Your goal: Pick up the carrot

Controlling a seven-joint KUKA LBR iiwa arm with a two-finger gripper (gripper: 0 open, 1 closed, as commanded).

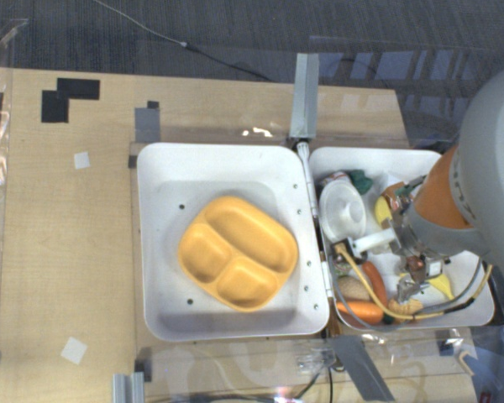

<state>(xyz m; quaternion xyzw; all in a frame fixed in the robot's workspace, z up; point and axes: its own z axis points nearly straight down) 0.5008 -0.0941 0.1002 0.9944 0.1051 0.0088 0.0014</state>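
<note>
At the near edge of the right bin [484, 312] we find the carrot [359, 311], lying flat on its side against the bin's front wall, close to the divider between the bins. A second orange-red piece, possibly a sausage or another carrot [375, 277], lies tilted just behind it; we cannot tell which. A pale ear of corn [405, 307] rests beside the carrot's right end, and a yellow cable [378, 299] curls across this cluster.

Just beyond, the gripper [406, 285] hangs over the bin's middle, near the carrot but apart from it. We see nothing between its fingers, and clutter hides whether they are spread or closed; we cannot tell.

Farther back stand a white cup [341, 210], tipped on its side, and green and red toy foods crowded into the bin's far corner. The left bin [164, 175] holds a yellow divided plate [238, 251].

We judge the grasp not yet made. The risks stem from crowding: the fingers may close on the neighbouring orange-red piece or the corn instead, may snag the cable, or may strike the bin wall against which the carrot lies, pushing it away.
</note>
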